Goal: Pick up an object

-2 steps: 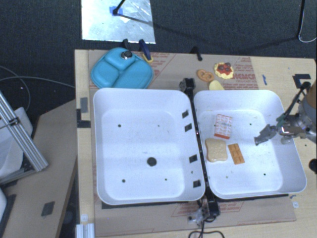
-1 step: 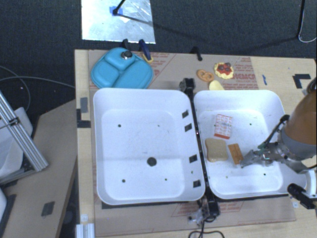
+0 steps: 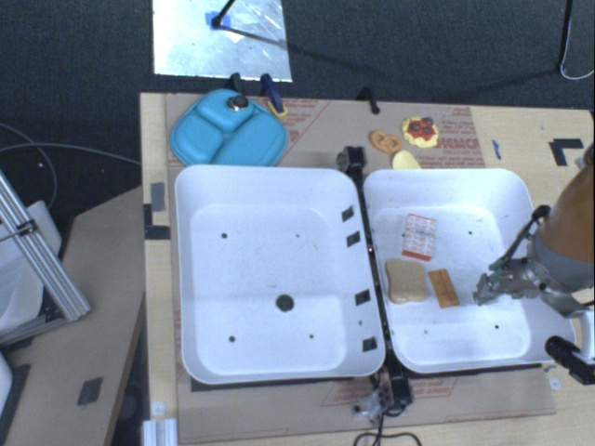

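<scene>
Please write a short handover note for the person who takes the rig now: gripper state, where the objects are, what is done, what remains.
Gripper: low inside the right bin, near its right wall; nothing seen between its fingers.
Objects in the right bin: beige bread-like piece, small orange-brown block beside it, white and red packet above them. All lie to the left of the gripper, apart from it.
Left bin: one small dark round thing.
Done: no pick yet.
Left: grasp one object and lift it.
</scene>
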Available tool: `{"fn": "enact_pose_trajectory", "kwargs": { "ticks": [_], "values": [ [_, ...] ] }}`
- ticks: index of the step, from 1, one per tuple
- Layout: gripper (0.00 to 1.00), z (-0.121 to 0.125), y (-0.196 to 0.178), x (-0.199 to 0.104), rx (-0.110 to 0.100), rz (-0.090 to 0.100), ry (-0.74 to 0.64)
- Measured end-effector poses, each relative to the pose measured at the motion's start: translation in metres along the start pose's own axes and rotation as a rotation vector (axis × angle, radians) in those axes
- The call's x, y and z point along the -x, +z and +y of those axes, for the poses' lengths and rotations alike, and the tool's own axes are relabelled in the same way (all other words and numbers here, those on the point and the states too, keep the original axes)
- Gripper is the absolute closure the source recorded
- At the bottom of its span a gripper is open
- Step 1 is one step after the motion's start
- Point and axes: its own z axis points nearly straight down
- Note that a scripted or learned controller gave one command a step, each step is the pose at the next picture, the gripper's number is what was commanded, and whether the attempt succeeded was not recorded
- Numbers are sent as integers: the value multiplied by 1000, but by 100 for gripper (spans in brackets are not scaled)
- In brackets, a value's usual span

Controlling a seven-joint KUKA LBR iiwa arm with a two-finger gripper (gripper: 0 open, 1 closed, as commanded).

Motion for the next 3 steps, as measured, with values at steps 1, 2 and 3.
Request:
{"fn": "enact_pose_trajectory", "kwargs": {
  "ticks": [1,2,3],
  "values": [
    [100,1,40,9,1,4,0],
    [100,56,-27,-48,8,2,-10],
    [100,21,-32,-52,-5,2,1]
  ]
}}
